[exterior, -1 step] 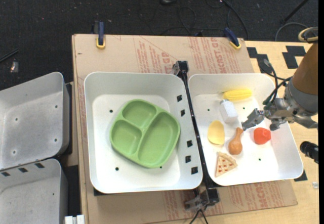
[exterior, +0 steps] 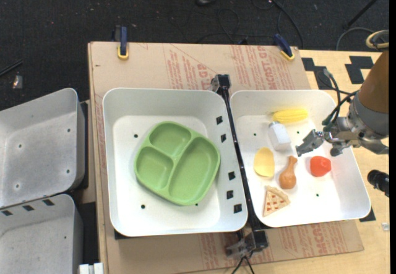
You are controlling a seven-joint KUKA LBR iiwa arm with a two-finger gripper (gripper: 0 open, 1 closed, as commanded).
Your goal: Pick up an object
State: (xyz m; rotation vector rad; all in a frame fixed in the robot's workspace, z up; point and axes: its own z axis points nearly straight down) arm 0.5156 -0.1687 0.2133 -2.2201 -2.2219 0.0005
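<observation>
The hand (exterior: pixel 317 140), how far open I cannot tell, hangs in the right bin (exterior: pixel 356 195) between the white block (exterior: pixel 279 135) and the tomato (exterior: pixel 320 166), so a descent there could close on nothing.

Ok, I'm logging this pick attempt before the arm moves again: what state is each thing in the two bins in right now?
Green plate: flat in the left bin, compartments bare.
Corn cob: lying on its side, right bin.
White block: lying loose.
Yellow piece: lying flat.
Drumstick: lying down.
Pizza slice: flat.
Tomato: resting, ungrasped.
Gripper: low over the right bin, holding nothing.
</observation>
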